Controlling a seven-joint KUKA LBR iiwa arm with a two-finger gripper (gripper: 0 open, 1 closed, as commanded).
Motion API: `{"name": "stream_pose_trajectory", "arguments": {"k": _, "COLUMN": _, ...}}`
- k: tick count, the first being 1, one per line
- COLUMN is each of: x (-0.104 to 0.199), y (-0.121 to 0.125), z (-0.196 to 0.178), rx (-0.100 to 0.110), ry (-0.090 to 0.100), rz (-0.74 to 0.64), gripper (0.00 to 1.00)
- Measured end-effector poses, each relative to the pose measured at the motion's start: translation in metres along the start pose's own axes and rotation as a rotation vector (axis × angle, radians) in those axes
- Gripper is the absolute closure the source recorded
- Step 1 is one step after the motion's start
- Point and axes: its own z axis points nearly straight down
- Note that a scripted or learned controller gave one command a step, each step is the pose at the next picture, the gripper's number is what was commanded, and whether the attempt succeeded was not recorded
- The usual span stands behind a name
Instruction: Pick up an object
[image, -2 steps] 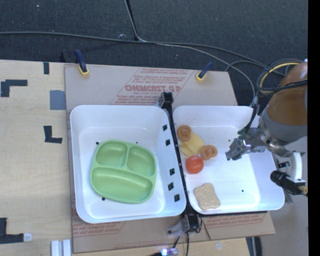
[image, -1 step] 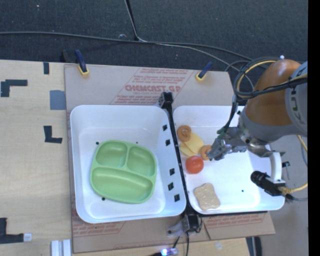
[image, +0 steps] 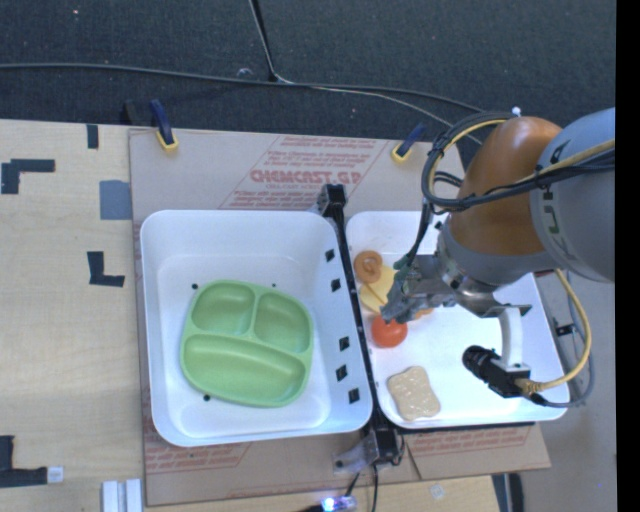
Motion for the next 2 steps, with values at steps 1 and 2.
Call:
{"name": "stream_pose_trajectory", "arguments": {"k": 1, "x": 0.057, "y": -0.001, "z": -0.005, "rx": 0.0, "ry": -0.001, "rz": 0.0, "gripper": 1.0}}
{"name": "stream_pose_trajectory", "arguments": {"k": 2, "x": 0.108, "y": 0.001, "z": -0.002, "rx": 0.001, "ry": -0.002, "rz": 0.001, "gripper": 1.0}}
